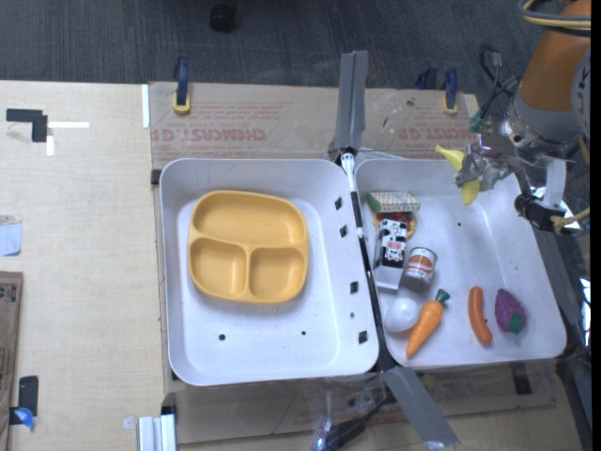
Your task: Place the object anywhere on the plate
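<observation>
The yellow plate [248,246], with three compartments, lies in the left bin [272,346]. My gripper [479,169] hangs over the far right part of the right bin [540,280], below the orange-banded wrist. A yellow banana-like object [467,190] sits between its fingers, one end poking out to the left and the other hanging down. It is held above the bin floor, far to the right of the plate.
In the right bin lie a small printed box [393,225], a can [420,267], a white egg [401,314], a carrot [425,322], a red sausage [479,315] and a purple grape bunch [510,310]. A raised divider [360,242] separates the bins.
</observation>
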{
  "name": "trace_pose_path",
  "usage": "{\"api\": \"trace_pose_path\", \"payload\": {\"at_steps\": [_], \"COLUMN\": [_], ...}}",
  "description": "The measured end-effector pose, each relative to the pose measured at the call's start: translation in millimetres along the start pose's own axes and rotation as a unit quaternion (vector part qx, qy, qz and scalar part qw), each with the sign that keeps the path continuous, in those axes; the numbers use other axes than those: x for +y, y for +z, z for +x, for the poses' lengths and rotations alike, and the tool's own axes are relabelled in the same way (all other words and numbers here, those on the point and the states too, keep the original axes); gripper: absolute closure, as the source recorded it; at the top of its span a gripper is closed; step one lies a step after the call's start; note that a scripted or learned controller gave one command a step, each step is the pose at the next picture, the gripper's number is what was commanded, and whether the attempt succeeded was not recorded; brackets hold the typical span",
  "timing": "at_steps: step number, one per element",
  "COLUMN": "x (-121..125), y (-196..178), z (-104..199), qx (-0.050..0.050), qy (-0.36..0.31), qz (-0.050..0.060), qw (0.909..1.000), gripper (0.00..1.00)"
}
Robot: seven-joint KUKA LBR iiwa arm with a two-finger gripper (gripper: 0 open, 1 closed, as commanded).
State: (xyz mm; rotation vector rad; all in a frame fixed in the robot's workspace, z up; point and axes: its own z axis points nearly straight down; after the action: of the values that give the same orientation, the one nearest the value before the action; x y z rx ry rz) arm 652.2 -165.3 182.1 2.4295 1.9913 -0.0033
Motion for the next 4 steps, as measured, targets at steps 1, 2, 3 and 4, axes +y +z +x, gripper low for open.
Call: {"api": "trace_pose_path", "payload": {"at_steps": [1,2,3,4], "x": [-4,-69,-69,-191], "y": [66,-9,-9,-25], "z": [54,87,87,113], "qx": [0.0,0.0,0.0,0.0], "qy": [0.034,0.051,0.051,-0.04], "qz": [0.001,0.001,0.001,0.001], "qw": [0.9994,0.9987,0.9987,0.9992], "gripper": [1.0,1.0,0.0,0.0]}}
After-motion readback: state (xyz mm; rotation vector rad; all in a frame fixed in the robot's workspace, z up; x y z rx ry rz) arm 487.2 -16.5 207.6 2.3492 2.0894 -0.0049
